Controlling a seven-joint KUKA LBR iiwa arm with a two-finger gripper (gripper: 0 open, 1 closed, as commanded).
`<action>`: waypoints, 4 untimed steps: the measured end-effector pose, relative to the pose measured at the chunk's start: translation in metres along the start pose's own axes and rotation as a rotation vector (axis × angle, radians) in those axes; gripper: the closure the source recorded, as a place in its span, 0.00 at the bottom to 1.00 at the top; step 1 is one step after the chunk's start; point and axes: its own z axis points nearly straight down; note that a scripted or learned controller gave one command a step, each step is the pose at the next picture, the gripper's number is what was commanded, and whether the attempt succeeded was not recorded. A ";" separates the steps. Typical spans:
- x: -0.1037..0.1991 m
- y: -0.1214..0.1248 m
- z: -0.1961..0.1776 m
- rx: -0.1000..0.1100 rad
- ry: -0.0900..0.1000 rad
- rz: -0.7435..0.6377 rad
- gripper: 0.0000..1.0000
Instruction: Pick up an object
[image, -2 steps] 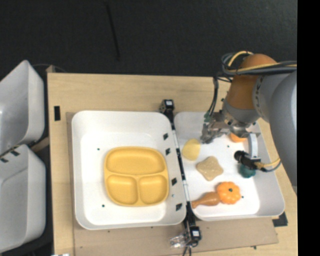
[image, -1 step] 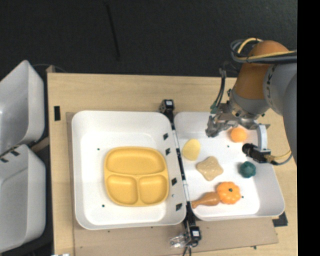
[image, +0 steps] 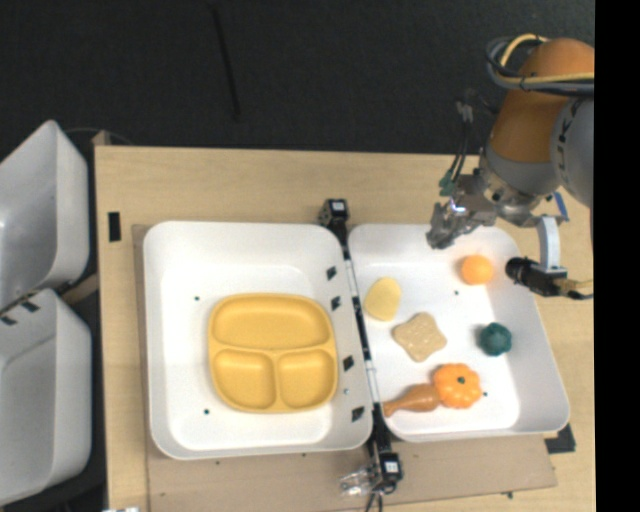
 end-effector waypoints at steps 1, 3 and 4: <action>-0.002 0.001 -0.030 0.004 0.001 -0.001 1.00; 0.110 -0.003 -0.023 0.008 0.003 -0.005 1.00; 0.158 0.007 -0.021 0.006 0.002 -0.005 1.00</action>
